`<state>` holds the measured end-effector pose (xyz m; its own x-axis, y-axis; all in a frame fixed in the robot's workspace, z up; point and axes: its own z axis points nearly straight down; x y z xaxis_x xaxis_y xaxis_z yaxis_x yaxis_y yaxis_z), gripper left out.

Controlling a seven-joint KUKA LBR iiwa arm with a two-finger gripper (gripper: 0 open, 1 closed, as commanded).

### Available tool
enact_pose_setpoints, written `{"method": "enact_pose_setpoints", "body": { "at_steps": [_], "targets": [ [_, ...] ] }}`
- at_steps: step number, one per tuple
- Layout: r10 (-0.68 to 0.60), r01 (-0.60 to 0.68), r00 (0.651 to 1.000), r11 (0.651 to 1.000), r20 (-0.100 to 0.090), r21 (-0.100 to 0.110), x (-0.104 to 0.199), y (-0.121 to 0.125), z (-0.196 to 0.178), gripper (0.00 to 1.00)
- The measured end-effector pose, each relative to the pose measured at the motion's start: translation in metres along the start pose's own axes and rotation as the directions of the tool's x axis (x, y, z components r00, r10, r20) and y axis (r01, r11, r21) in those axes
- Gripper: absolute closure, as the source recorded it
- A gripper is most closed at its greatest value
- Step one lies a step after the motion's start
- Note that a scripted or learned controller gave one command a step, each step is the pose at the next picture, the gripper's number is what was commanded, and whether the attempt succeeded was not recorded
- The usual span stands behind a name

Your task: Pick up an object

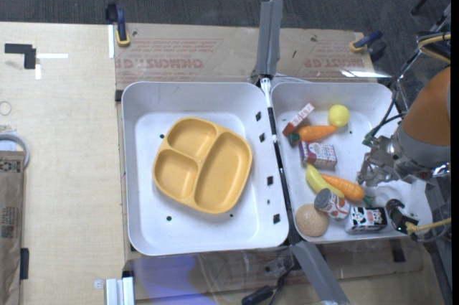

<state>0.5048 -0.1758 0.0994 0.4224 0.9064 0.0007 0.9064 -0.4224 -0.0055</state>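
Camera view: a carrot (pixel 343 186) is seen lying in the right bin (pixel 380 99), just beside the jaws (pixel 371 172), poised at its right end. Whether they are spread cannot be told. A yellow divided plate (pixel 202 165) is seen in the left bin (pixel 136 174).

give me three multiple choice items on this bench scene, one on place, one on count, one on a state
1. Where is the yellow divided plate?
A. left bin
B. right bin
C. bare bench

2. How many carrots lie in the right bin?
A. one
B. two
C. four

3. How does the plate lie?
A. upside down
B. on edge
C. flat, compartments up

Answers:
1 A: the plate rests in the left bin, across the divider from the toy food.
2 B: one carrot lies near the lemon, another carrot near the tool.
3 C: all three of its hollows face the camera.
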Motion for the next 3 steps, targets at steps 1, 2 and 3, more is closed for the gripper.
{"method": "enact_pose_setpoints", "body": {
  "at_steps": [1, 2, 3],
  "targets": [
    [-0.02, 0.02, 1.0, 1.0, 0.003, -0.004, 0.039, 0.113, -0.045, 1.0],
    [-0.02, 0.02, 1.0, 1.0, 0.003, -0.004, 0.04, 0.113, -0.045, 0.0],
    [-0.244, 0.244, 0.97, 0.97, 0.003, -0.004, 0.112, 0.087, -0.013, 0.0]
  ]
}}
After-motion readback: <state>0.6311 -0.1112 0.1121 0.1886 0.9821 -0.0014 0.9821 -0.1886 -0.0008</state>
